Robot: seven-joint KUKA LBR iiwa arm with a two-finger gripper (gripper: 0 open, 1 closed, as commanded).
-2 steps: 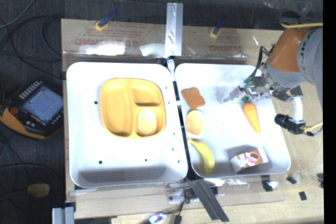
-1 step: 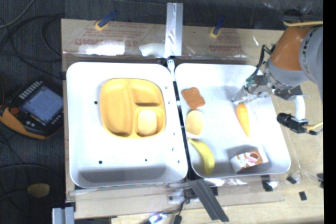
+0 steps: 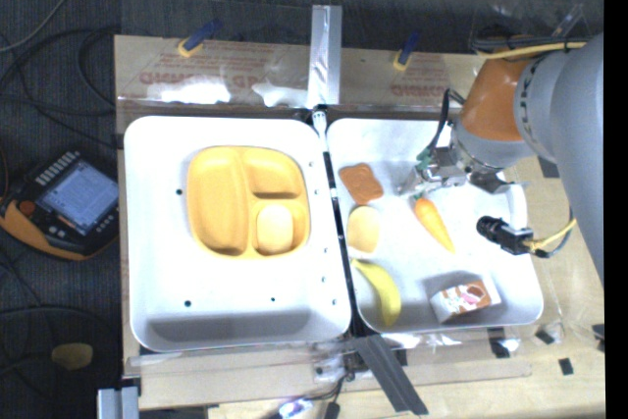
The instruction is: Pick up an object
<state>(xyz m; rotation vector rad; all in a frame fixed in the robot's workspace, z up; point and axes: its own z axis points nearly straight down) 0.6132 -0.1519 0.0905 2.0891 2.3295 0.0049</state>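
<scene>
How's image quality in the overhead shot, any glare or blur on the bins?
Camera view: even overhead light; the two white plastic bins run near-blown-out, with glare on the clear plastic sheet behind them. Soft shadows under the sectioned yellow tray and orange carrot. Slightly soft overall; the grey arm at the right edge is blurriest.

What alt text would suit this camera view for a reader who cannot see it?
A grey robot arm's hand hangs over the right bin, just above a carrot, near a banana, a small carton and two other food items. The left bin holds a yellow divided tray.
</scene>
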